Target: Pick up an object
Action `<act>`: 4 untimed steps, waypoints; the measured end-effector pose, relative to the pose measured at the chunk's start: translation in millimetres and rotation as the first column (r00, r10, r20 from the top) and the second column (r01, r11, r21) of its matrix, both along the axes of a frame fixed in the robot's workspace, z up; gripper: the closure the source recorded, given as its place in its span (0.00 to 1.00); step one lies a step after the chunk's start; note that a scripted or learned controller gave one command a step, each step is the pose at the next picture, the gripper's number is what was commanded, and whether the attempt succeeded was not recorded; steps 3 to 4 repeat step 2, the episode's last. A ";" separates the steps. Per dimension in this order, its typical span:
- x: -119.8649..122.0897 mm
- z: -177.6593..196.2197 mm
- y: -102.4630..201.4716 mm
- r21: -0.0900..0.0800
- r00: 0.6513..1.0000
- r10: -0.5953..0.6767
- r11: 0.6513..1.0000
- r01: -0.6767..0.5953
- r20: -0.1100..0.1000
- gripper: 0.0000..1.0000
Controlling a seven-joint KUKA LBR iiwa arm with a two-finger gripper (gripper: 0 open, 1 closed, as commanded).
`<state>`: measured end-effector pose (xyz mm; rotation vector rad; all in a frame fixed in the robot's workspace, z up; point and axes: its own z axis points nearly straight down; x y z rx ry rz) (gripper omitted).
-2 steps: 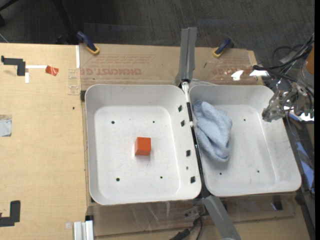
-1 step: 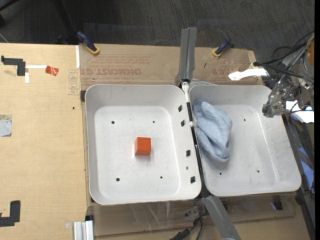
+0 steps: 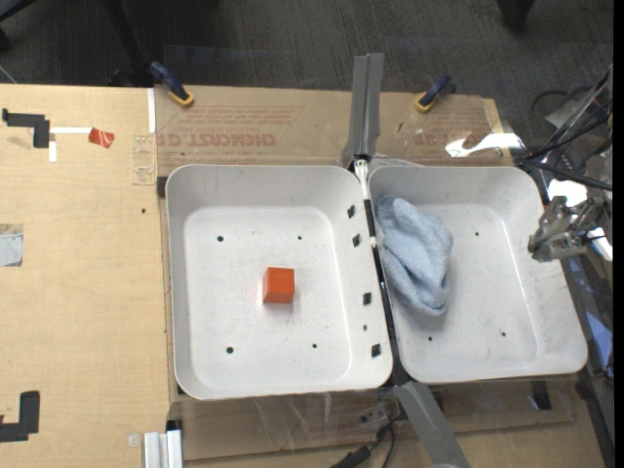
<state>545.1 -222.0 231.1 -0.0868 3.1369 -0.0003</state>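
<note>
The gripper point(image 3: 554, 234) sits at the right rim of the right bin point(image 3: 526, 354), low over its edge. It is small and partly lost among cables, so I cannot tell how it is set or whether it has hold of anything.

Inside the right bin a pale blue cloth point(image 3: 417, 252) lies bunched against the left wall, stretching from near the back corner toward the middle. It is well apart from the gripper.

The left bin point(image 3: 195, 359) touches the right one along a shared middle edge. An orange block point(image 3: 279, 286) rests on its floor, a little left of centre and clear of every wall.

Both bins stand on a sheet of cardboard point(image 3: 263, 130) held by two clamps point(image 3: 172, 82) at its far edge, on a wooden worktop point(image 3: 78, 300).
</note>
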 end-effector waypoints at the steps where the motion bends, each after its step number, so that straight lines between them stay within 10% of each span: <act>1: 1.7 9.6 0.6 0.001 1.000 -0.003 1.000 0.003 0.005 1.00; 4: -2.0 23.1 0.5 -0.001 0.986 0.167 0.986 -0.167 0.002 1.00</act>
